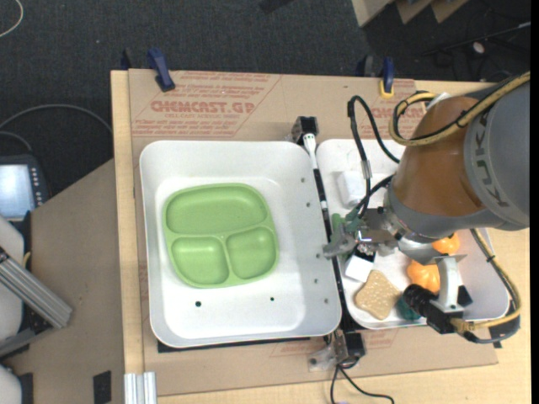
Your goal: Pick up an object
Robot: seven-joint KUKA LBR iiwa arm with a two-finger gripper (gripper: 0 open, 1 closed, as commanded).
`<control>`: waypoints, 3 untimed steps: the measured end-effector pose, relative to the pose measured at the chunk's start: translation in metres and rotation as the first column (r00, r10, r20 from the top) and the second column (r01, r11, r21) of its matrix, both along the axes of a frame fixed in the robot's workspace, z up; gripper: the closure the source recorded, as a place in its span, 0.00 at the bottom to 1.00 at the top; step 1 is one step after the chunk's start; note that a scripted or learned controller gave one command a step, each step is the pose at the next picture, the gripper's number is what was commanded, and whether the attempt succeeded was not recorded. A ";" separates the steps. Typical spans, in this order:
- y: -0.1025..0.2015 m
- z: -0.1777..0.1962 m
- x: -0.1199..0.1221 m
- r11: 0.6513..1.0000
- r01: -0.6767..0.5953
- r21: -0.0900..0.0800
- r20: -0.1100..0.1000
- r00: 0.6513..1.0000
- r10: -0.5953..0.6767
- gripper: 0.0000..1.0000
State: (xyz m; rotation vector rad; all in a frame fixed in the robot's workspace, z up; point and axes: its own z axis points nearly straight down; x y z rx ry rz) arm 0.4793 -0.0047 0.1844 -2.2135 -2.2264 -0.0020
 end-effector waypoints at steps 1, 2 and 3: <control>-0.003 0.010 0.001 1.000 0.005 -0.002 0.004 1.000 -0.005 1.00; 0.054 0.032 0.000 1.000 0.000 -0.001 0.004 1.000 0.000 1.00; 0.061 0.217 0.002 1.000 0.002 0.002 0.021 1.000 -0.002 1.00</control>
